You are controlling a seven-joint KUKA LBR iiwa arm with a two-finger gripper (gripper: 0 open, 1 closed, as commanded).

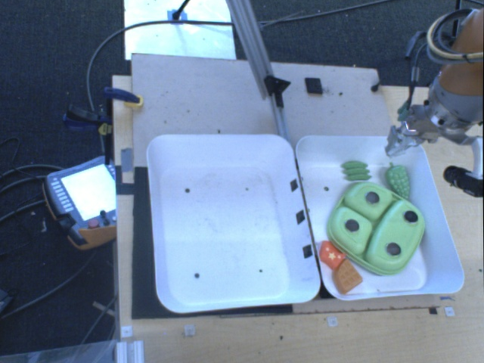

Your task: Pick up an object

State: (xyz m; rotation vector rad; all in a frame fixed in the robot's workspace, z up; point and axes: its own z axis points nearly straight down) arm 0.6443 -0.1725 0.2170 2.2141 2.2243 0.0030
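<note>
The right bin (442, 203) holds a large light green block with four dark holes (376, 227). Behind it lie a small green ribbed pod (355, 170) and a darker green bumpy piece (398, 180). At the block's front left are a red piece with a star (331, 254) and an orange waffle-like piece (348, 277). My gripper (398, 141) hangs over the back right of this bin, just above and behind the bumpy green piece. Nothing shows between its fingers.
The left bin (162, 203) sits beside the right one, joined by black clips (300, 216). A metal pole (253, 44) slants over the board behind the bins. A handheld pendant (82, 200) and cables lie on the floor at left.
</note>
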